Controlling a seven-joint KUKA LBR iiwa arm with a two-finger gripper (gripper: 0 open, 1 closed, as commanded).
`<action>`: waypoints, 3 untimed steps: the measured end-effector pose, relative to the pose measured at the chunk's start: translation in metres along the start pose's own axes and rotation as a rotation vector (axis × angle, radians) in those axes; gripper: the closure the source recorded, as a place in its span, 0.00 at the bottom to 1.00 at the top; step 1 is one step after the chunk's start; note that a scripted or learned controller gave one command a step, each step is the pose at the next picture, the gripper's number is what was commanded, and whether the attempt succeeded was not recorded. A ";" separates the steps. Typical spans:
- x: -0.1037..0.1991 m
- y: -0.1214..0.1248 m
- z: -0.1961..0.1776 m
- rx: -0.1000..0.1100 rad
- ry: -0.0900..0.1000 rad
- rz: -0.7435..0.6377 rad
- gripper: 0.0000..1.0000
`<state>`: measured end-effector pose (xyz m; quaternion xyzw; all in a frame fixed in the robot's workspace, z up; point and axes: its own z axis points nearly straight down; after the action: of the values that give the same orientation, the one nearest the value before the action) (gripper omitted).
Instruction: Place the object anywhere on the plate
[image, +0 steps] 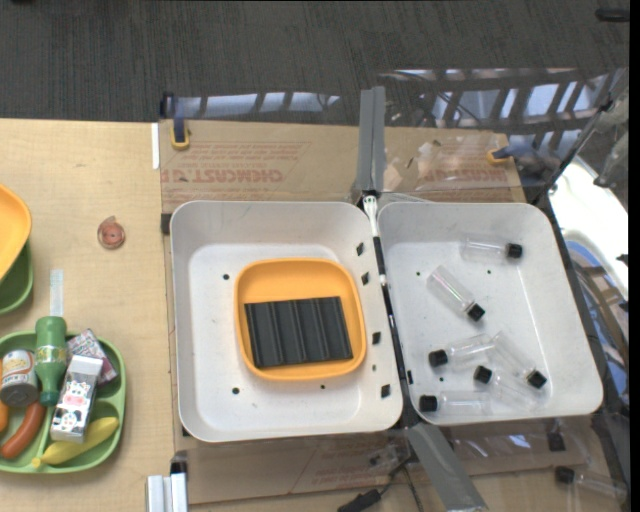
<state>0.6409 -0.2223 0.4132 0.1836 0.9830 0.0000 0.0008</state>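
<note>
1. Camera view, layout. Two shallow white bins sit side by side on the table. The left bin (200, 400) holds an orange plate (300, 292) with a dark ribbed insert (300, 332) lying on its middle. The right bin (560, 260) holds several clear vials with black caps.

2. Camera view, task objects. The vials lie scattered and mostly apart: one near the far wall (490, 249), one toward the centre (455, 294), and a cluster near the front (470, 352). All of them are in the right bin, well apart from the plate, and nothing but the insert rests on the plate.

3. Camera view, my jaws. I cannot tell whether they are released or clenched, and I make no claim of a grasp.

4. Step in hand. I judge the task to be at its start: a vial has yet to be picked.

5. Next move. I must reach into the right bin from the right, choose an isolated vial, close across its narrow body, lift, carry it over the dividing walls, and release above the plate.
</note>
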 end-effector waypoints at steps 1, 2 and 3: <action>-0.004 0.002 -0.003 -0.001 -0.004 -0.388 0.00; -0.015 0.007 0.013 -0.002 -0.002 -0.680 0.00; -0.017 0.008 0.032 -0.002 -0.003 -1.003 0.00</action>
<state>0.6600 -0.2215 0.3808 -0.3117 0.9502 0.0005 0.0021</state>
